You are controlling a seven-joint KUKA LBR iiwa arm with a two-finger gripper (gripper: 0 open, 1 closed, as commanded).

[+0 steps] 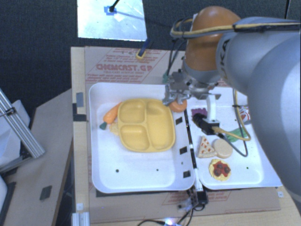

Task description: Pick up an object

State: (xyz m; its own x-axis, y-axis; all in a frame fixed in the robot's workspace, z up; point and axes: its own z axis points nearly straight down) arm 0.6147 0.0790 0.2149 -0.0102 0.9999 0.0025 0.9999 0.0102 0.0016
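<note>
The gripper (175, 98) is hanging low over the far right corner of the left bin (101, 173), right at the far right corner of the yellow divided tray (143, 125). Whether its fingers are spread or closed cannot be told from here — the metal tip is too small and cluttered.

The likeliest target is the small orange piece (178, 106), which is lying just beside the gripper tip, wedged between the tray's corner and the divider (189, 140) between the two bins. It is looking rounded, smooth and orange — possibly toy food — and it is partly covered by the gripper, so its full shape is unclear.

Risks from here:
- The piece is sitting in a tight pocket, so a finger may be landing on the tray rim or on the bin wall instead of beside the piece, and the close would miss.
- A rounded, smooth surface is likely slipping out of a two-finger pinch if the grip is off-centre.
- Catching the tray edge could be tilting or dragging the tray, which is lying against the toy carrot (110, 114) at its far left side.

In the right bin (256, 175) a pizza slice (205, 147), a pale cookie (223, 149) and a small red-topped tart (220, 169) are lying near its front edge, well apart from the gripper.
</note>
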